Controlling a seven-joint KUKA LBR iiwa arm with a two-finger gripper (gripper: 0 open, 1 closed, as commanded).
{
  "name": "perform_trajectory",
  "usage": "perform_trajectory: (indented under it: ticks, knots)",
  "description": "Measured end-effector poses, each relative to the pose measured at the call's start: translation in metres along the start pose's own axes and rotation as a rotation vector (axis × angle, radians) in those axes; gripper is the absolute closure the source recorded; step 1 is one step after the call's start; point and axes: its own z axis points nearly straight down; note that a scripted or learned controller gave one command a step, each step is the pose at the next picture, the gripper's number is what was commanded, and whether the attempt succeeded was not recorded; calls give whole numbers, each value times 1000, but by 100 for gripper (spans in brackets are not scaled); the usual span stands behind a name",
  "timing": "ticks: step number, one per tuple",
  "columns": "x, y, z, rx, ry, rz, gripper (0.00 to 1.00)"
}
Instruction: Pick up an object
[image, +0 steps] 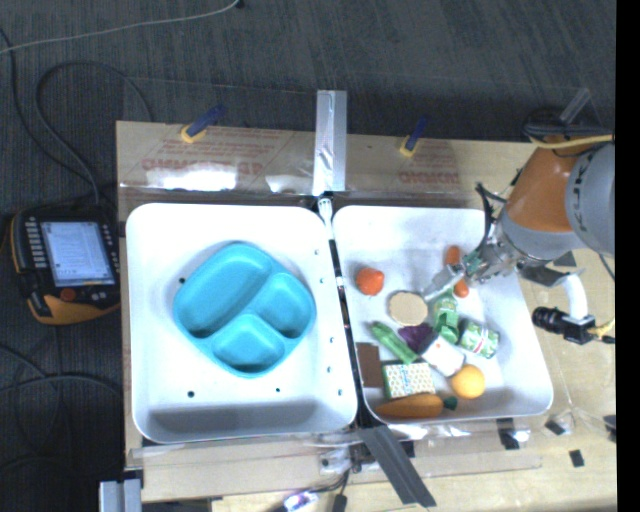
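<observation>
The right bin (520, 300) holds several small items: a red tomato (370, 280), a round tan disc (406, 306), a green vegetable (393, 342), a green and white can (480, 341), an orange (467, 381), a green box (408, 380) and an orange-brown piece (410, 405) at the front wall. My gripper (458, 278) reaches in from the right, low over the bin's middle right. It sits just right of the tan disc and above the can. A small orange piece (453, 256) and a small red piece (461, 291) lie right beside it.
The left bin (150, 400) holds a blue divided tray (245, 305). A metal divider (330, 150) stands at the back between the bins. A teach pendant (65, 262) lies left of the bench. The arm's orange band (540, 195) hangs over the right bin's back right corner.
</observation>
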Motion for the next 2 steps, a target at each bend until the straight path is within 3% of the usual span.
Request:
perform_trajectory:
  ticks: [1,2]
  knots:
    - [4,2,-9,-1,7,-1,100]
    - [14,48,-100,0,-3,77,100]
